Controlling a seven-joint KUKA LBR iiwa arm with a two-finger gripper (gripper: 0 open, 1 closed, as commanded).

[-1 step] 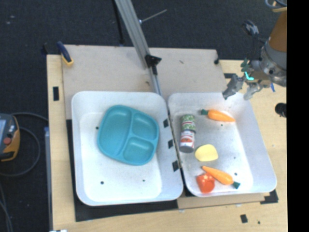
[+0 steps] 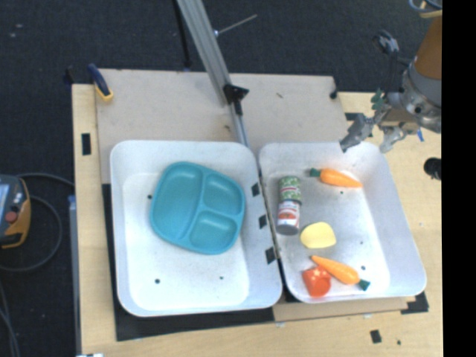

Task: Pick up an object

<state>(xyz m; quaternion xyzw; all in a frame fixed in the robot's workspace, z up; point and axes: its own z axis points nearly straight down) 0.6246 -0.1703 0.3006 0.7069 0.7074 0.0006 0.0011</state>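
The right bin [image 2: 387, 222] holds an orange carrot [image 2: 338, 177] near its far side and a small can [image 2: 288, 204] lying by its left wall. A yellow lemon-like piece [image 2: 317, 236] sits in the middle, and a second carrot [image 2: 336, 269] and a red pepper [image 2: 317, 282] lie at the front. My gripper [image 2: 370, 135] hangs over the bin's far right corner, above and to the right of the first carrot. Its fingers are spread apart with nothing between them.
The left bin [image 2: 134, 274] carries a teal divided plate [image 2: 198, 207]. A slanted metal rail [image 2: 208, 50] runs down to the gap between the bins. Bare bench board [image 2: 163, 106] lies behind both bins.
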